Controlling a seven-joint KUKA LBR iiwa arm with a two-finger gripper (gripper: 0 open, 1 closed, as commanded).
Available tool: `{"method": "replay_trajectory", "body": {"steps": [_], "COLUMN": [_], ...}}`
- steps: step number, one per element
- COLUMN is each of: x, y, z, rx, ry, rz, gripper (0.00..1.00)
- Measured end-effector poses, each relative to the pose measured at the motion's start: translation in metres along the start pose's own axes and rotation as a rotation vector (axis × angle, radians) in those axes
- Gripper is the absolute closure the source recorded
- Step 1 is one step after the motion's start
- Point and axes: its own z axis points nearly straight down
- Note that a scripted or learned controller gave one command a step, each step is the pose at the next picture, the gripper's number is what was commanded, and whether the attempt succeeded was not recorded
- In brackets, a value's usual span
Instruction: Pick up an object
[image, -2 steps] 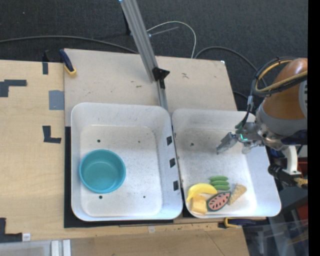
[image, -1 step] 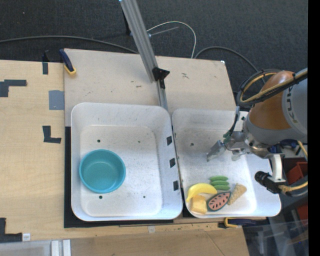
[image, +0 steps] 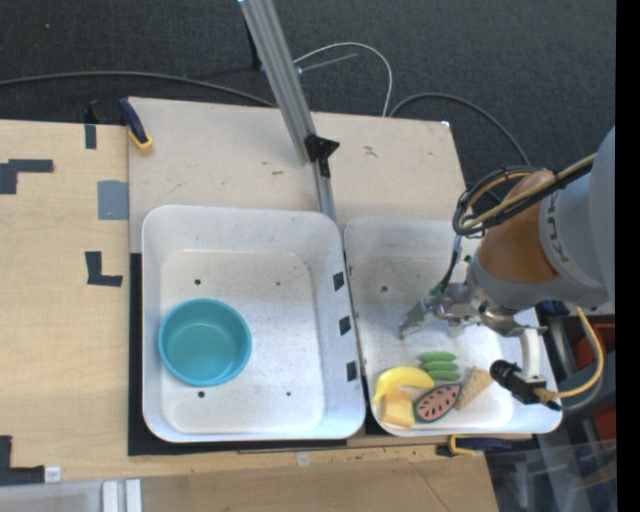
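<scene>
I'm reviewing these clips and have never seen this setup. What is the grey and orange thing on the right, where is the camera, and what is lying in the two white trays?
The grey and orange thing is a robot arm, reaching in from the right. Its gripper hangs low over the right bin; nothing shows between its fingers, so it holds nothing. The single camera is fixed above the bench and looks down at a slant on both bins. The left bin holds a blue bowl. At the near edge of the right bin lies a cluster of toy food: a banana, a green pea pod, a watermelon slice and a tan cone-shaped piece. The metal pole at the top is part of the rig.
</scene>
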Motion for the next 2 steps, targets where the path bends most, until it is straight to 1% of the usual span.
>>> {"method": "replay_trajectory", "body": {"steps": [1,2], "x": [0.0,0.004], "y": [0.001,-0.008], "z": [-0.013,-0.068], "rx": [-0.004,-0.01], "ry": [0.0,-0.001], "rz": [-0.001,0.0], "gripper": [1.0,1.0]}}
